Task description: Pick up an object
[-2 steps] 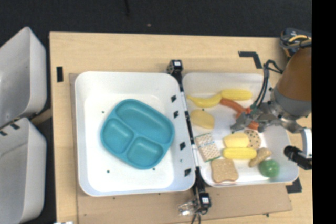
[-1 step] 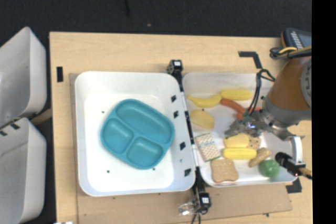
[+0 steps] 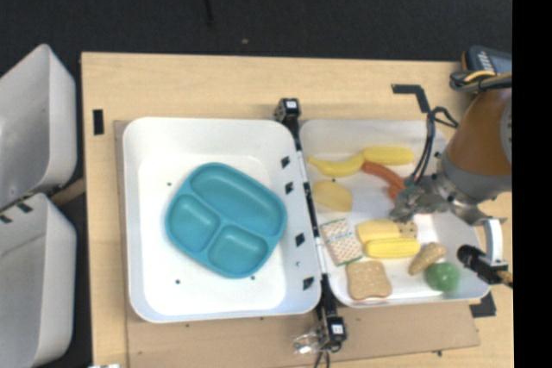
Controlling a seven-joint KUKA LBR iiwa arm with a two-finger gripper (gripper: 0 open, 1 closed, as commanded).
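The right bin (image 3: 371, 130) holds several toy foods. A yellow banana (image 3: 336, 165) and a yellow oblong piece (image 3: 389, 155) lie at the back, with an orange-red pepper (image 3: 385, 176) just in front of them. My gripper (image 3: 404, 208) reaches in from the right. It hangs low over the middle of this bin, at the pepper's near end and just above a pale yellow block (image 3: 378, 230). A yellow corn piece (image 3: 392, 249) lies right below that block.
A pale round piece (image 3: 333, 196), a checkered cracker (image 3: 341, 240), a bread slice (image 3: 368, 279), a tan lump (image 3: 426, 257) and a green ball (image 3: 442, 276) also lie in the right bin. The left bin (image 3: 147, 185) holds a blue divided plate (image 3: 226, 220).
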